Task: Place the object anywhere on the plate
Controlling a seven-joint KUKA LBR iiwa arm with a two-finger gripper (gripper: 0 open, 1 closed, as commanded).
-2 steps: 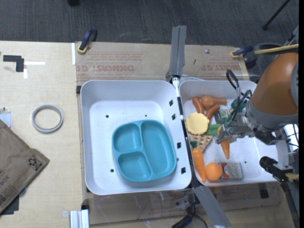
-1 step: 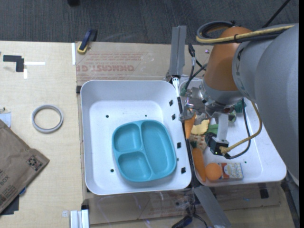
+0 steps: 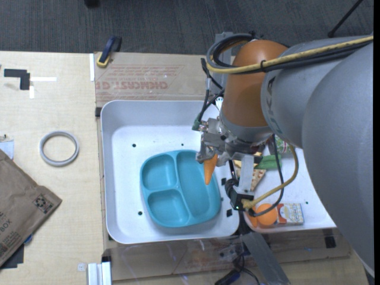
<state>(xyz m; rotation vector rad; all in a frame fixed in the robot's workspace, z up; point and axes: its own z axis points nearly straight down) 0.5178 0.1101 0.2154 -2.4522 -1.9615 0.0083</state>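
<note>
So the big grey arm (image 3: 320,111) comes in from the right and hangs over the white bin (image 3: 119,159) on the left, covering most of the right side of the scene. In that bin sits the blue plate (image 3: 178,189) with its three sections, roughly in the middle and a bit toward the near wall.

The gripper (image 3: 209,159) points down right at the plate's right edge, and there's an orange carrot (image 3: 209,170) pinched between its jaws, tip hanging down over the big right-hand section. It looks like it's above the plate rather than resting on it, though the slanted view makes that hard to call.

Over in the right bin, near corner, there's an orange fruit (image 3: 265,216) beside a small box (image 3: 291,214), and a cracker-looking snack (image 3: 249,172) just past them.

My take: the carrot is close to the rim, so nudge left toward the plate's middle, lower until it nearly touches, then let go. Dropping from height near the edge risks it rolling off into the bin.
</note>
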